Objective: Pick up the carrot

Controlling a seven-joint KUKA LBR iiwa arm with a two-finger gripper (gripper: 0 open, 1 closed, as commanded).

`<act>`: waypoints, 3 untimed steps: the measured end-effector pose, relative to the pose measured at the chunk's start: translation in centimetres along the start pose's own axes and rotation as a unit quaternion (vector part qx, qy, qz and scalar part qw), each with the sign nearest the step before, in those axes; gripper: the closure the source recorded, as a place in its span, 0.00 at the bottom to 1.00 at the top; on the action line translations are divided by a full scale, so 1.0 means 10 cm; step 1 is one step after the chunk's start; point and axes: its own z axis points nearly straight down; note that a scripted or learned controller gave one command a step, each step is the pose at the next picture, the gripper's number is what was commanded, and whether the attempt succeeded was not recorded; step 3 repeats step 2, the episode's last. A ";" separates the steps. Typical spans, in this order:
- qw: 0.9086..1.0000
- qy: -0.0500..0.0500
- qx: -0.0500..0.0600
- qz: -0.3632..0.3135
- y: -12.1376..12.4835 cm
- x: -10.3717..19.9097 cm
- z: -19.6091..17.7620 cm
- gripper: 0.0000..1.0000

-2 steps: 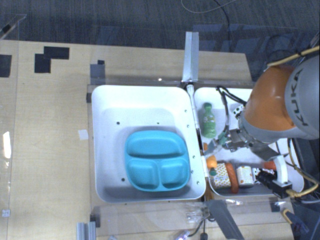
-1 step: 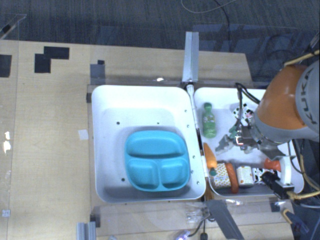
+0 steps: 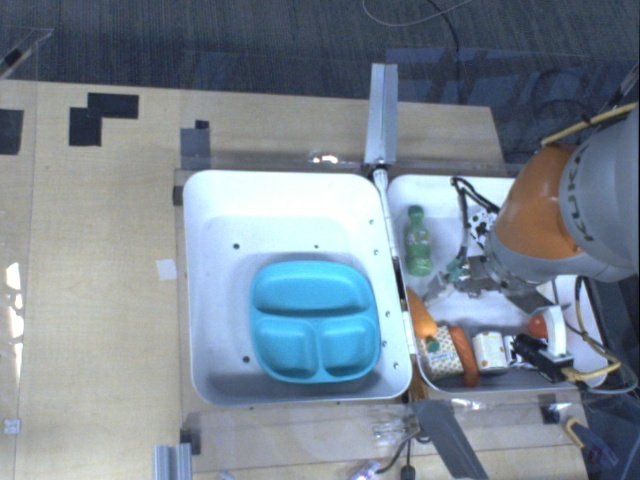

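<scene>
The carrot (image 3: pixel 421 317) is an orange tapered piece lying against the left wall of the right bin (image 3: pixel 500 386), in its front half. My gripper (image 3: pixel 458 274) hangs low over the middle of that bin, just right of and behind the carrot, with a small gap between them. Nothing shows held at the gripper. The grey arm with its orange band (image 3: pixel 532 220) covers the right part of the bin.
A green bottle (image 3: pixel 417 238) lies behind the carrot. At the bin's front lie a patterned packet (image 3: pixel 437 351), an orange-red sausage shape (image 3: pixel 462 353), a white box (image 3: pixel 489 349) and a red piece (image 3: pixel 538 323). The left bin (image 3: pixel 215 218) holds a blue divided tray (image 3: pixel 315 318).
</scene>
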 end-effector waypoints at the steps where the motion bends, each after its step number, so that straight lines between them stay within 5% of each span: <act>1: 1.000 0.000 -0.002 -0.002 0.02 0.01 -0.10 1.00; 2: 1.000 0.000 -0.002 -0.002 0.02 0.01 -0.10 0.00; 3: 1.000 0.000 -0.002 -0.002 0.02 0.01 -0.10 0.00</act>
